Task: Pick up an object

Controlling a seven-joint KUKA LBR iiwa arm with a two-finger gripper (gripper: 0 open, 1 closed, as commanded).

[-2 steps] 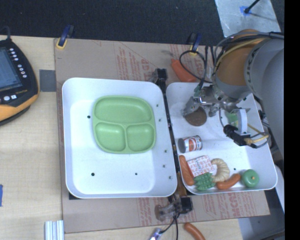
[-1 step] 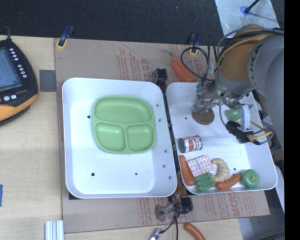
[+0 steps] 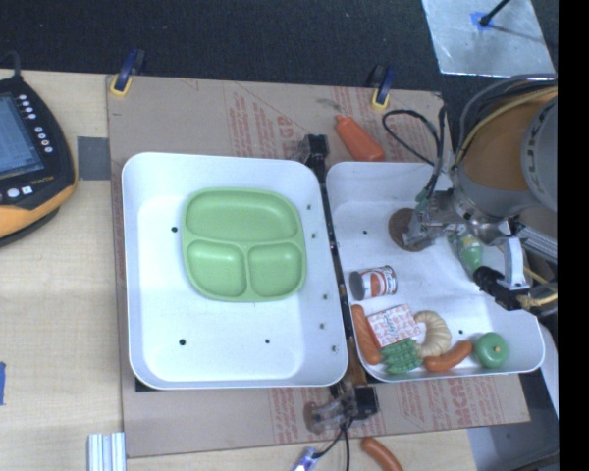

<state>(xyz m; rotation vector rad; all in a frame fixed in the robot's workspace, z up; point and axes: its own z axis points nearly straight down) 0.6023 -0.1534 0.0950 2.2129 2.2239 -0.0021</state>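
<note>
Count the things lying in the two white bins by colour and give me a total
Green: 4, the divided plate, the apple, the leafy piece, the piece by the gripper
Orange: 2, carrot, sausage
Red and white: 2, can, packet
Tan: 1, ring
Total: 9

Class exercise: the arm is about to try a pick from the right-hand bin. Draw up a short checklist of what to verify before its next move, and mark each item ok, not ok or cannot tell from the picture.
1. Objects available in the right bin: ok. A small can, a carrot, a bagel, a sausage and a green apple lie there.
2. Gripper positioned over the right bin: ok, near its upper part.
3. Fingers open for a pick: cannot tell.
4. Something already held: cannot tell.
5. Target stands apart from its neighbours: ok for the can; not ok for the cluster along the lower edge.
6. Left bin ready: ok, it holds a green divided plate.
</note>
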